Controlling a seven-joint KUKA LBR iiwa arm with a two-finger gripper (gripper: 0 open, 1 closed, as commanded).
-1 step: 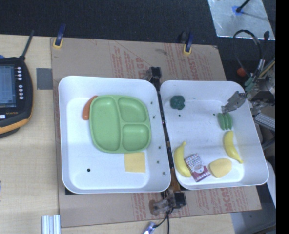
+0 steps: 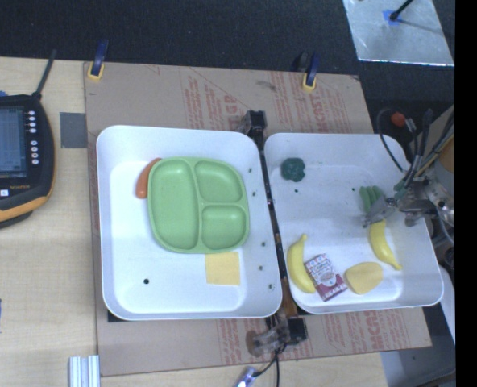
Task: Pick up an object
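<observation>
While the left bin (image 2: 109, 216) at frame centre-left holds a green divided plate (image 2: 198, 204) and a yellow square (image 2: 223, 268), the right bin (image 2: 335, 156) carries a dark green lump (image 2: 293, 168), two bananas (image 2: 299, 263) (image 2: 382, 244), a red packet (image 2: 322, 276) and a lemon (image 2: 364, 276). At the right edge the gripper (image 2: 396, 206) reaches in low, just above the right-hand banana; I cannot tell its state.

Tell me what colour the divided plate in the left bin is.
Light green. The divided plate shows plainly in the camera view, lying in the left bin.
</observation>
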